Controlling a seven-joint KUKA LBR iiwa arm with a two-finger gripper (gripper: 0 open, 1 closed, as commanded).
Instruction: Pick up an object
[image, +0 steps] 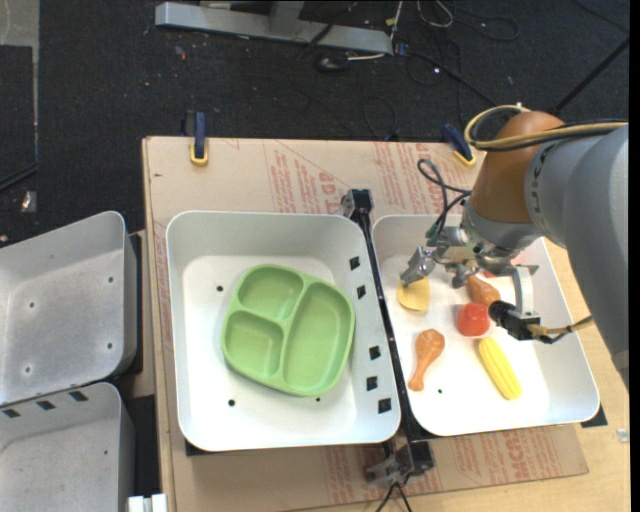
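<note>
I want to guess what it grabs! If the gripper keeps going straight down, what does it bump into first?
Probably the pale yellow toy in the right bin, just under the gripper, though depth is hard to judge.

High fixed camera, slanting down, bins (190, 300)

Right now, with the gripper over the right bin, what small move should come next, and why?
Probably a short descent. The gripper hangs just above the pale yellow piece near the right bin's left wall, with nothing seen between its fingers.
</note>
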